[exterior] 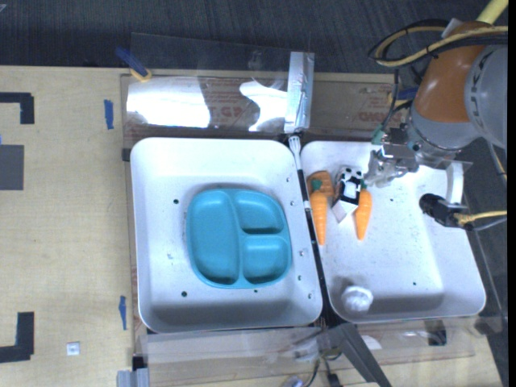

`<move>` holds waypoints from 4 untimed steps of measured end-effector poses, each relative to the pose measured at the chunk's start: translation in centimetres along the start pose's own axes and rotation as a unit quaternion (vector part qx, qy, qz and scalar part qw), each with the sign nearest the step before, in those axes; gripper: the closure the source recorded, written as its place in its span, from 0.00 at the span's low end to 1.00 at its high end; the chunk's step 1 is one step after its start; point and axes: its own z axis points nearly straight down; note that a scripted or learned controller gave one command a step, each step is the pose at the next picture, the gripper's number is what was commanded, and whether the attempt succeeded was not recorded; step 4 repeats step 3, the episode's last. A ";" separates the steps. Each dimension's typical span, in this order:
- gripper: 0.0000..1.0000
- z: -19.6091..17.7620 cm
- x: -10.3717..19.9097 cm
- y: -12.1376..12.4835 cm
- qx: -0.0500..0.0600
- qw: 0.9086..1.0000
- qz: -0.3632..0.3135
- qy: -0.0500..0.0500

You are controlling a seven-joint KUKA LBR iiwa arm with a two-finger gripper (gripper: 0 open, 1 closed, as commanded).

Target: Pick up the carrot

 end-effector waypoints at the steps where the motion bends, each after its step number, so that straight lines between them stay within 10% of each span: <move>1: 1.00 -4.5 2.0 -8.5 0.003 0.990 -0.144 0.000; 2: 1.00 -4.8 5.5 -3.1 0.002 0.998 -0.055 -0.001; 3: 1.00 -5.2 4.0 -4.9 0.003 0.974 -0.226 0.000; 4: 1.00 -5.2 4.0 -4.9 0.003 0.974 -0.226 0.000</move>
